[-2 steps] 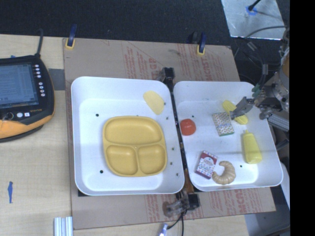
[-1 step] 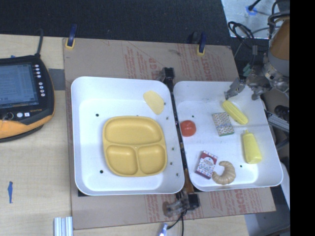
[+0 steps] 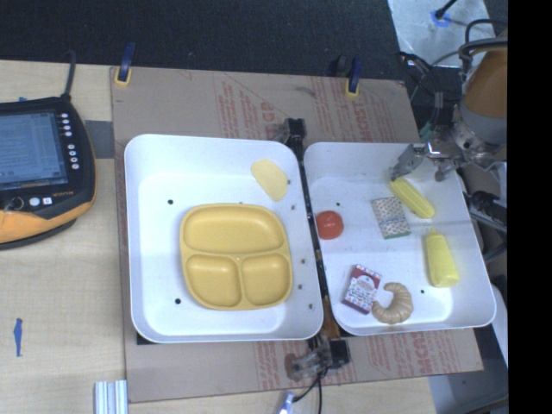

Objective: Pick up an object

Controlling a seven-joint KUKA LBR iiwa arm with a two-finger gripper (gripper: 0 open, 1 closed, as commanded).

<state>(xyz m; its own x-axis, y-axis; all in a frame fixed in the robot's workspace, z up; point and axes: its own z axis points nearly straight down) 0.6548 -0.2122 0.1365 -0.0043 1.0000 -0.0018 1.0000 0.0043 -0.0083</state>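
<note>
The right bin (image 3: 345,166) holds several items. A yellow corn cob (image 3: 412,198) lies near its far right side, with a small patterned packet (image 3: 391,217) beside it. A red tomato (image 3: 329,224) sits by the left wall, and a yellow oblong piece (image 3: 441,260) lies at the right. At the front are a red carton (image 3: 363,288) and a croissant (image 3: 392,304). My gripper (image 3: 424,166) hangs over the bin's far right corner, just beyond the corn cob. Its fingers are spread open with nothing between them.
The left bin (image 3: 147,231) holds a yellow divided plate (image 3: 235,255) and a pale yellow slice (image 3: 270,179) at its far right. A tablet controller (image 3: 39,166) lies on the bench at the left. Clamps (image 3: 352,74) stand at the board's far edge.
</note>
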